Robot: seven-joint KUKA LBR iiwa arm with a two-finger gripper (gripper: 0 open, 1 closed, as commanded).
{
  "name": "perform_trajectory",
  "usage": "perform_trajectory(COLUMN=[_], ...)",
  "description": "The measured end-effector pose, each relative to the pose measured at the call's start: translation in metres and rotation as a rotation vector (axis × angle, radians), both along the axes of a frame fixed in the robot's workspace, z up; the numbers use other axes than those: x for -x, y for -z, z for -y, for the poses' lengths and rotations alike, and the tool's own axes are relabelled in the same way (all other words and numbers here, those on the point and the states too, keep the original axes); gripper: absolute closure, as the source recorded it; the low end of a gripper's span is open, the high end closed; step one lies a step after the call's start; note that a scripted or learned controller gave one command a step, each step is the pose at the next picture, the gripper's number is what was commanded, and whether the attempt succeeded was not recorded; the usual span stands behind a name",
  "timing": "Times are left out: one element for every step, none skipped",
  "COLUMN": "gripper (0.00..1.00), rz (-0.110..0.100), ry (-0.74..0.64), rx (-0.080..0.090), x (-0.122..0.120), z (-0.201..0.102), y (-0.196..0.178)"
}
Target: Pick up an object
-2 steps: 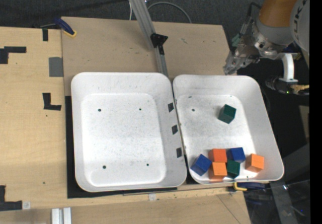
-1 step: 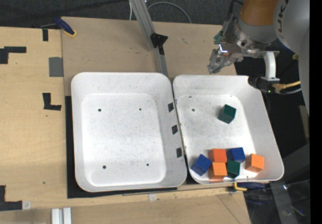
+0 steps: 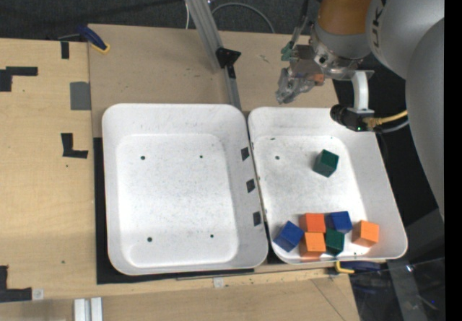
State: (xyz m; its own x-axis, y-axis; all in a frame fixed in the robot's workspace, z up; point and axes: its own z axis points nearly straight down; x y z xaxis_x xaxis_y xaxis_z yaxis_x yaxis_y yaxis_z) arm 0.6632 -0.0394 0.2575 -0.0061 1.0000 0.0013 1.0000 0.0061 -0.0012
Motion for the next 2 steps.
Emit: perform_trajectory(gripper=[1.00,1.00], rz=[-0.001,0.000], ry=[0.000,-0.001], rx=[0.000,0.000], x=[0.008,0.004], z=[-0.050,-0.102], y=[-0.003,-0.001])
